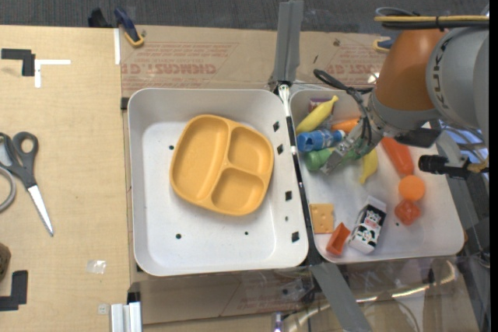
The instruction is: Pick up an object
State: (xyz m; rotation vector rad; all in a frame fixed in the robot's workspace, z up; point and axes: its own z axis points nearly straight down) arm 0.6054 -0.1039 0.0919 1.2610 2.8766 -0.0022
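The right bin (436,245) holds several toy foods. A yellow banana (317,115) lies at its far left, with a blue bottle (314,140) and a green piece (317,160) just in front of it. My gripper (348,152) is low in this bin, right beside the blue bottle and the green piece and next to a small yellow piece (369,166). A red-orange carrot (398,156), an orange ball (412,187) and a red piece (406,211) lie to its right. I see nothing lifted off the bin floor.
A cow-print carton (367,228), a cracker (321,217) and an orange wedge (337,239) lie at the right bin's front. The left bin (148,190) holds a yellow divided plate (222,165). Scissors (29,179) lie on the bench at far left.
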